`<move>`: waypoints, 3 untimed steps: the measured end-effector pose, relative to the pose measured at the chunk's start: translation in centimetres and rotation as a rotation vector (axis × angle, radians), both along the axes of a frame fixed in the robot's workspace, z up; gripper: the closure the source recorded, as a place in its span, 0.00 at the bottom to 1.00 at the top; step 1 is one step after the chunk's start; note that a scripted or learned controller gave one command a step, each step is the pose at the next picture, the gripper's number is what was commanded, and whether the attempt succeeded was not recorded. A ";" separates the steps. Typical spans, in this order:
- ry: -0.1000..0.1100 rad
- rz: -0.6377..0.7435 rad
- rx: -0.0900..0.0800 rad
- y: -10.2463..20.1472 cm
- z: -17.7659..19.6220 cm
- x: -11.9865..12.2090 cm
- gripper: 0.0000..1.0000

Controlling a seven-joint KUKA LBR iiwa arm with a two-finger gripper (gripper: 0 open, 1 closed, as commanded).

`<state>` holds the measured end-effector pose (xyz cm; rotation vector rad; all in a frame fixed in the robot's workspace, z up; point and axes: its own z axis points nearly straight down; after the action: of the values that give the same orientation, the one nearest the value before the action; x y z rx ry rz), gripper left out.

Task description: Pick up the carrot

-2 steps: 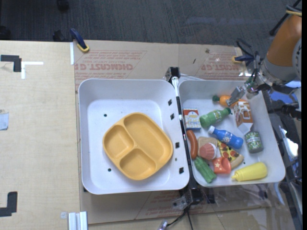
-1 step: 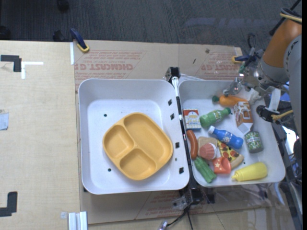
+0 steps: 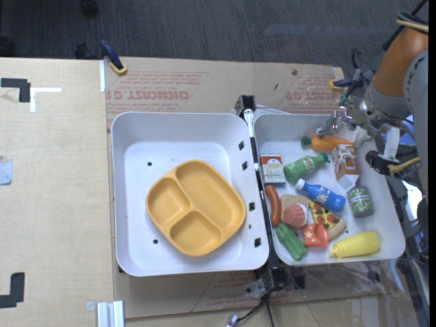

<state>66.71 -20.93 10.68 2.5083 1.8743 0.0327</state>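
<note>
1. Carrot [image 3: 324, 142]: orange, lying in the far part of the right bin [image 3: 392, 210], near its far wall, just beyond the green bottle [image 3: 304, 167].
2. Nearest in that bin: yellow squeeze bottle [image 3: 355, 244] on its side by the near right corner; green cucumber-like piece [image 3: 291, 242] by the near left corner.
3. Just beyond those: red pepper [image 3: 314, 235], pizza slice [image 3: 328, 218], and a round pinkish slice [image 3: 294, 213], all packed close together.
4. Along the left wall: red sausage [image 3: 273, 204], with a small red-and-white carton [image 3: 272, 168] beyond it.
5. Mid-bin: blue bottle [image 3: 323, 195] lying tilted; dark green can [image 3: 360, 201] toward the right wall; orange-and-white box [image 3: 346, 161] beyond the can.
6. Left bin [image 3: 129, 203]: holds a yellow divided plate [image 3: 195, 207] with three compartments, set at an angle.
7. Hand [image 3: 340, 120]: hanging over the far edge of the right bin, just right of and beyond the carrot; cannot tell how far open, nor whether touching the carrot; nothing seen gripped.
8. Arm [image 3: 398, 63]: grey with an orange band, reaching in from the far right.
9. Under both bins: brown cardboard [image 3: 184, 87] on the pale wooden bench [image 3: 48, 196].
</note>
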 end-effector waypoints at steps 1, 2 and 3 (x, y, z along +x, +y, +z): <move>0.002 0.038 -0.002 0.0 0.0 0.1 0.00; 0.006 -0.152 0.004 0.3 -0.4 0.0 0.00; 0.023 -0.334 0.013 0.5 -1.1 -0.5 0.00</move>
<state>66.24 -20.41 9.55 2.8039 1.4403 0.0127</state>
